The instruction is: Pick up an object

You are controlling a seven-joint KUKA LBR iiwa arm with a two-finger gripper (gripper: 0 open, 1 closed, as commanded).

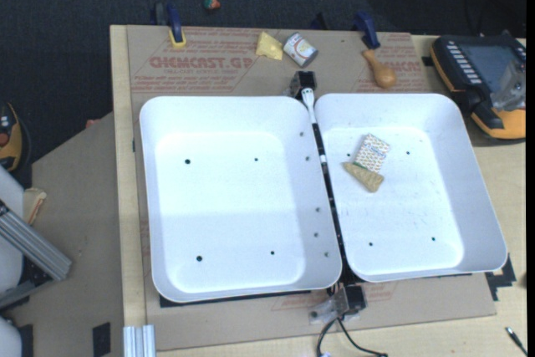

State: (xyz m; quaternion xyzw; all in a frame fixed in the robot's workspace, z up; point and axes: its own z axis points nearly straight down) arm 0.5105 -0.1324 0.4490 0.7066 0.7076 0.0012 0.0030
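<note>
Two white bins sit side by side on a brown board atop the bench. The left bin (226, 196) shows only small dark dots on its floor. Behind the bins, on the board, lie a yellow wedge (269, 47), a small carton (300, 49) and a wooden piece (380, 71). In the right bin (418, 196), a patterned packet (372, 152) rests touching a tan block (364, 175), both near the bin's centre-left. A handheld pendant (481, 75) sits at far right.
</note>
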